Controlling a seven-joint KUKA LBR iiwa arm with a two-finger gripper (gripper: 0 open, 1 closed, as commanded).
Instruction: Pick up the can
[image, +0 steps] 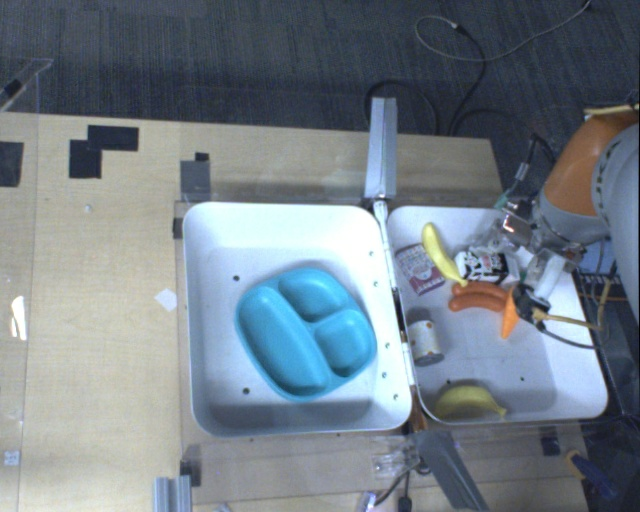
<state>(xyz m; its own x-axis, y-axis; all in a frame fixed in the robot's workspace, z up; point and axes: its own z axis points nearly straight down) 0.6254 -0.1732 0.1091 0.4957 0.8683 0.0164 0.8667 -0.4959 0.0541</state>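
The can (424, 340) is a small silver cylinder with a pale label. It rests in the right bin (575, 385), close to that bin's left wall and below a dark red packet (419, 268). My gripper (518, 262) hangs over the bin's upper right part, beside a black-and-white carton (486, 265). It is well to the right of the can and a little farther back, not touching it. The grey arm with its orange band (585, 170) comes in from the right.
The right bin also holds a yellow banana (440, 250), an orange-red sausage (482, 297), an orange carrot (509, 315) and a second banana (468, 400) near the front wall. A blue divided plate (305, 330) lies in the left bin (215, 300).
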